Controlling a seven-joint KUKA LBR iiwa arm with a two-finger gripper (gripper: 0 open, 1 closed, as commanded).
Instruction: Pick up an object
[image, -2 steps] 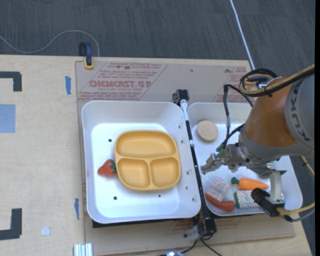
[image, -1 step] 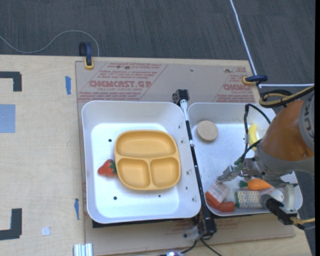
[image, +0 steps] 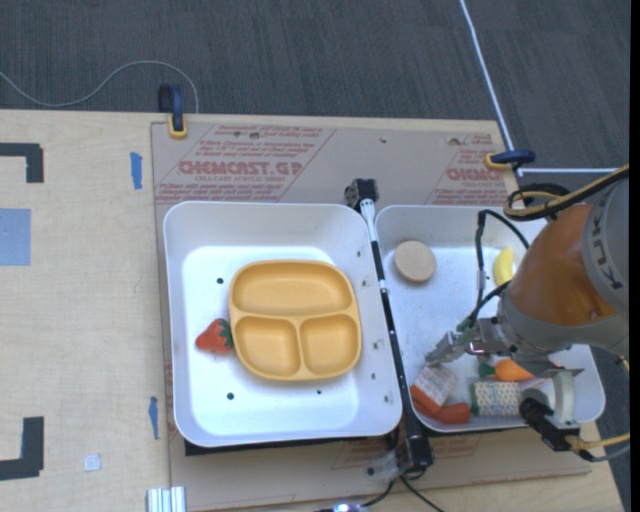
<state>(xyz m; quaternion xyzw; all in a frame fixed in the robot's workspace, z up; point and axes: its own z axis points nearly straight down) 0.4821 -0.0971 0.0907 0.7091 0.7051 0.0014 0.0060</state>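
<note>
Small clear-wrapped packet with a red-and-white label (image: 435, 382) lies in the right white bin (image: 445, 255), near its front-left corner, touching a red sausage-shaped toy (image: 440, 406). The gripper (image: 447, 349) hangs just above the packet, fingers parted, nothing between them. Nearby: a round tan disc (image: 414, 262). The left white bin (image: 190, 300) holds a yellow three-compartment plate (image: 295, 318) and a red strawberry toy (image: 213, 338).
</note>
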